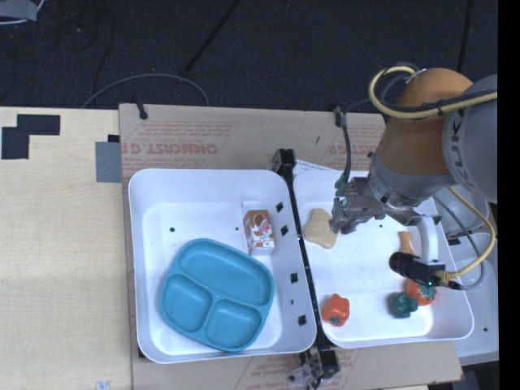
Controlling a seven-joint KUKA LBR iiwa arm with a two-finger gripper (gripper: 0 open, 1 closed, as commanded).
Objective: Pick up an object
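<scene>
Arm enters from right, orange band up high, wrist bent down into the right bin (455, 331). Gripper (341, 218) low over that bin's upper left part, just right of the divider (294, 242) between bins. Fingers too dark and tangled with cables to read; cannot tell if wide or narrow. Pale tan object (319, 229) sits just right of the divider, touching or just under the gripper, partly covered by it. Orange-red pepper-like toy (335, 309) lower, also near the divider. Teal object (400, 304) and orange pieces (405, 240) farther right of divider, partly behind black hardware. Left of the divider: small printed carton (259, 230), blue sectioned plate (215, 294).
</scene>
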